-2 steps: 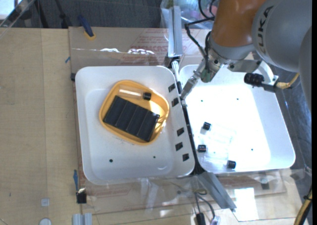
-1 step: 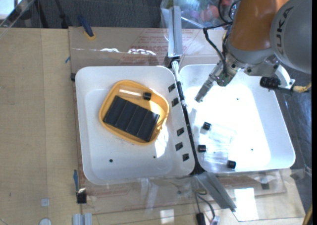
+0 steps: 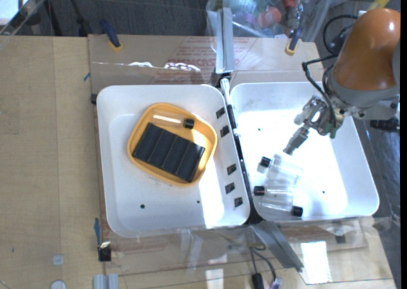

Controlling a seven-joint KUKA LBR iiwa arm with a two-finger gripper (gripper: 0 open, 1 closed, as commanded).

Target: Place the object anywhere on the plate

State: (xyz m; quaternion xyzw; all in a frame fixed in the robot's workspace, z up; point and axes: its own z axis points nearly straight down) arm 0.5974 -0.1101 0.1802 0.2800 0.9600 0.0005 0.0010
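2 shallow white bins: left bin (image 3: 114, 173), right bin (image 3: 356, 173). Square yellow plastic plate (image 3: 141, 130) in left bin, carrying ribbed black rectangular block (image 3: 168, 151) and small clear black-capped vial (image 3: 178, 121). 3 more clear vials (image 3: 280, 183) near right bin's left-near corner. Gripper (image 3: 294, 144) above right bin, tilted, just far-right of vials.

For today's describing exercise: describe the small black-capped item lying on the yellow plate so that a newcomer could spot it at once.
Start at the left white bin, which holds a yellow plate bearing a ribbed black slab. Near the plate's far rim lies a clear vial, its black cap toward the right. Unlike the vials in the right bin, it lies alone on yellow.
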